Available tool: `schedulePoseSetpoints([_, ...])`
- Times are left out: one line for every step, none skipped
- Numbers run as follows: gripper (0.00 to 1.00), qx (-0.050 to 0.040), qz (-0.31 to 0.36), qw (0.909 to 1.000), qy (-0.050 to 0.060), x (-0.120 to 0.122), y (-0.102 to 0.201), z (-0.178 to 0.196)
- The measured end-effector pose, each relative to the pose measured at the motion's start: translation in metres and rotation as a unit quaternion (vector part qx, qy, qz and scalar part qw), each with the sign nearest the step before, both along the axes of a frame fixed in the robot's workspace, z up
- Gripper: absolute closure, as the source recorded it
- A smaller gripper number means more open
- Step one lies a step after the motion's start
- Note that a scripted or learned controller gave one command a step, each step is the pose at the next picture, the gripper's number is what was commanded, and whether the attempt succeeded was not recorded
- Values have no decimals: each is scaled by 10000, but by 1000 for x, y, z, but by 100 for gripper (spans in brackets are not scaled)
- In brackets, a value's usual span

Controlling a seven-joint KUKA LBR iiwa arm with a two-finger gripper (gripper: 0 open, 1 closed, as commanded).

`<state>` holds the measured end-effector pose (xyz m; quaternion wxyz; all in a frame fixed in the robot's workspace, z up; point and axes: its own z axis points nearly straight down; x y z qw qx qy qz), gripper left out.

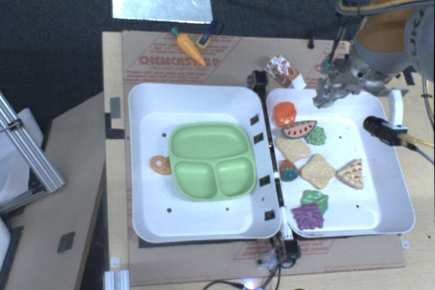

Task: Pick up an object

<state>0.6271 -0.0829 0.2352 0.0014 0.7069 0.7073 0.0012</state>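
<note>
Your likeliest pick is the watermelon slice [299, 128], lying flat in the right bin [391, 176], just below the orange tomato [284, 112]. It looks like light, stiff, slick toy food; take it across its narrow width. The gripper [328, 96] hangs over that bin's upper edge, up-right of the slice, tilted down-left; whether it's released or clenched, you cannot tell.

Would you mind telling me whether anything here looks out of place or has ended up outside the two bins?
Yes: a toy carrot lies on the cardboard behind the left bin, and a small wrapped packet sits just beyond the right bin, near its back corner. The other toy foods lie inside the bins.
</note>
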Motion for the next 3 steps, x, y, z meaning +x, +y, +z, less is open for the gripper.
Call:
schedulePoseSetpoints([100, 0, 12, 10000, 3, 6, -1, -4])
schedulePoseSetpoints([100, 2, -2, 10000, 15, -6, -1, -3])
schedulePoseSetpoints([100, -1, 16, 10000, 16, 2, 1, -21])
